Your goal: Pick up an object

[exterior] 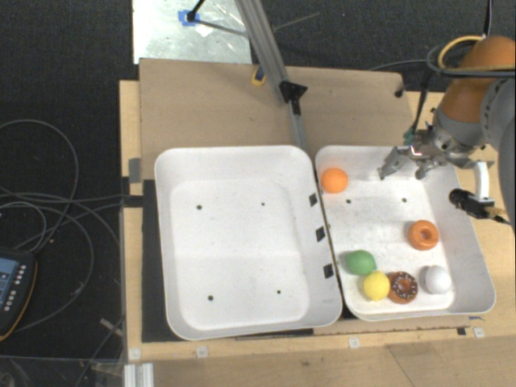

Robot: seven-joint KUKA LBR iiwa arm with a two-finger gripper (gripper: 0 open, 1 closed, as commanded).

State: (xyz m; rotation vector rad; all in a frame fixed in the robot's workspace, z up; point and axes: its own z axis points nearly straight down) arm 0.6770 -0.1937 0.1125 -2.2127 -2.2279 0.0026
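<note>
Six small objects lie in the right white bin (476, 297), none lifted yet; we judge the pick barely begun. From above, we see the gripper (409, 166) hovering near the orange ball (334, 181), fingers spread, nothing between them.
</note>
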